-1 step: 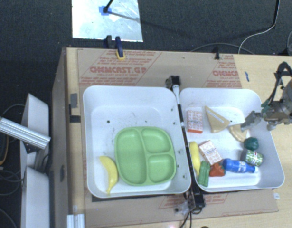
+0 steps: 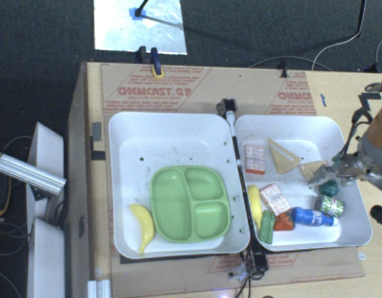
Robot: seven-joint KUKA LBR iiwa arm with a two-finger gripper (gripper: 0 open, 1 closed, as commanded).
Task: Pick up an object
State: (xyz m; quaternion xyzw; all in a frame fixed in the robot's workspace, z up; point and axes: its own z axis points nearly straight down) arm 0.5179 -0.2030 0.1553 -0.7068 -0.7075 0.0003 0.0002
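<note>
Hovering low in the right bin (image 2: pixel 349 138), gripper (image 2: pixel 327 177) being seen beside a dark green object (image 2: pixel 329 188), finger state being impossible to tell, green can (image 2: pixel 331 206) lying just below.

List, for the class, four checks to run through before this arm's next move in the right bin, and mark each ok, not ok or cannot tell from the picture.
1. Gripper is over the right bin: ok.
2. A target lies near it: ok, the green can and blue bottle sit just below.
3. Something is between its fingers: cannot tell, too blurred.
4. Target is free of neighbours: not ok, the can touches the bottle's end.
5. Left bin's green tray and banana are out of the way: ok.
</note>
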